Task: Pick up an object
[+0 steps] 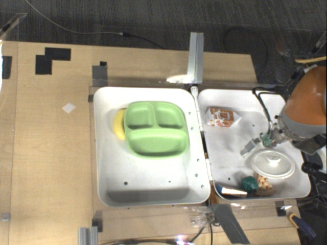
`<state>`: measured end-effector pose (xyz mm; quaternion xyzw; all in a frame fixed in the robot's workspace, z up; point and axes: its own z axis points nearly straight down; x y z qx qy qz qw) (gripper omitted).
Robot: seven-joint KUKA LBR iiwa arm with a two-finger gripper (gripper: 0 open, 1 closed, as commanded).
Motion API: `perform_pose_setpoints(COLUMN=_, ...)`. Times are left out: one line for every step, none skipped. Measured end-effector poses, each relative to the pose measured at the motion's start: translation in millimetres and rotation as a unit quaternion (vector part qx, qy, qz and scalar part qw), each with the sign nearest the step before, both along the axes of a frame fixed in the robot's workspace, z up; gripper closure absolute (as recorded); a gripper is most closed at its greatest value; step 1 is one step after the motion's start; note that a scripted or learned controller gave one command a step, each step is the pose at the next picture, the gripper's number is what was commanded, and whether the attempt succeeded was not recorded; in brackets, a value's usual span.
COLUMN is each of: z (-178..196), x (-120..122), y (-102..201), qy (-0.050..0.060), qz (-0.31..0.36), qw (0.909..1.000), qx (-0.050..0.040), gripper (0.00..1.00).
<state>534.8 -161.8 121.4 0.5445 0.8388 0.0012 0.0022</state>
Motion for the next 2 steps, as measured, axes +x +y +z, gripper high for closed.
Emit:
perform_pose_setpoints(z=-34.3, x=88.0, y=35.8, qy=-0.002, qz=-0.028, qw=0.9996, qx=0.0000, gripper=0.00)
perform_pose_setpoints(z=-32.0, x=126.9, y=43.6, qy=0.009, qz=0.000, qw=1.0000, qx=-0.0021, gripper=0.00)
